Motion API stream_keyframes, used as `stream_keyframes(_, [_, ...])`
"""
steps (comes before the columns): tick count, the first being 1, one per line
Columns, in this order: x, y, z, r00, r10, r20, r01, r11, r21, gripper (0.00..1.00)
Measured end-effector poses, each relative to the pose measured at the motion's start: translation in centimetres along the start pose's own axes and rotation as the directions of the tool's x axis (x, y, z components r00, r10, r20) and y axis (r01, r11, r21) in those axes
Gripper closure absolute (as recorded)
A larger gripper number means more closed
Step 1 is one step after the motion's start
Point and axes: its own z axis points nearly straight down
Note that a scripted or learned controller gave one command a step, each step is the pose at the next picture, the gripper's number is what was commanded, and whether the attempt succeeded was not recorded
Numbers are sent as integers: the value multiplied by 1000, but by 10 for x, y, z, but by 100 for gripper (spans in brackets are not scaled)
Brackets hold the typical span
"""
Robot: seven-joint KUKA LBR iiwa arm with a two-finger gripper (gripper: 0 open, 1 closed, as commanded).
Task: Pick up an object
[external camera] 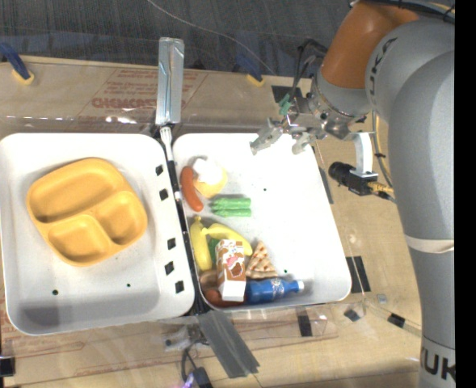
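Two white bins on the bench, toys crowding the right bin's point(322, 241) left edge.
Gripper point(282, 138) hangs spread and empty over that bin's far edge; sausage point(191, 187), green beans point(232, 207), banana point(200, 245) and bottle point(271, 289) lie ungrasped, so picking remains.

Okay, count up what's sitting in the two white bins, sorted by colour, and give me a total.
Yellow: 3 (divided tray, banana, lemon-like piece)
Green: 1 (bean pods)
Red-orange: 1 (sausage)
Blue: 1 (bottle)
Tan: 1 (waffle slice)
Multicoloured: 1 (carton)
Total: 8
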Motion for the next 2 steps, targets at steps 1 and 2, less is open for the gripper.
stream_keyframes(1, [34, -75, 113, 993, 120, -1, -120, 993, 9, 0])
stream_keyframes(2, [49, -9, 118, 998, 64, -1, -64, 998, 5, 0])
